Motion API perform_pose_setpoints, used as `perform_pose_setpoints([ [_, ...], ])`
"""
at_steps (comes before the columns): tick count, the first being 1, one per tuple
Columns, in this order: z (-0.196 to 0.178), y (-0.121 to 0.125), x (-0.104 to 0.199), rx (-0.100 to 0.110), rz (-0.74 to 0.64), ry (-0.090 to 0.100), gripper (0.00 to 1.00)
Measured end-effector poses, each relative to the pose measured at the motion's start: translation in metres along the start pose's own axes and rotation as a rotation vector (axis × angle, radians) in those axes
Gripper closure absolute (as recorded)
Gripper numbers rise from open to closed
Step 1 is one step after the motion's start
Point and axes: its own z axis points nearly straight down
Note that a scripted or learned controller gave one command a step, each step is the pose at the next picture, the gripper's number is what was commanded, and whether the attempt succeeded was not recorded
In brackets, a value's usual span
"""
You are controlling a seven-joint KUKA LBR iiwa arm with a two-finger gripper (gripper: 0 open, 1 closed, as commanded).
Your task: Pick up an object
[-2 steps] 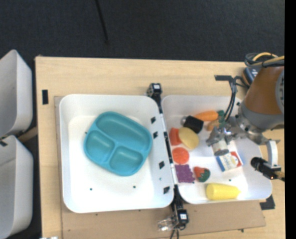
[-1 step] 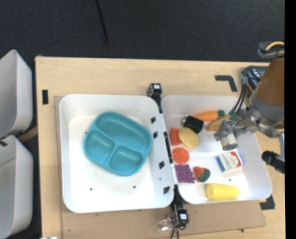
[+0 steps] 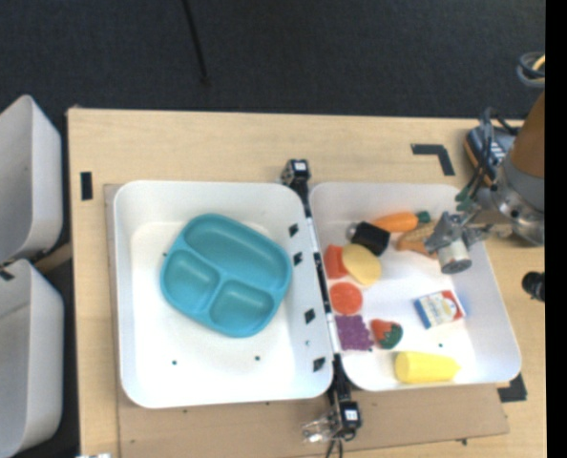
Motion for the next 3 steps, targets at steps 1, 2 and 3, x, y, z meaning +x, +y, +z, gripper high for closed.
perform_pose_setpoints([
  [1, 0.009, 0.024, 0.039, 0.003, -0.003, 0.001, 1.00],
  [2, 0.018, 0.053, 0.079, 0.004, -0.004, 0.002, 1.00],
  [3, 0.004, 0.094, 0.115, 0.001, -0.005, 0.002, 1.00],
])
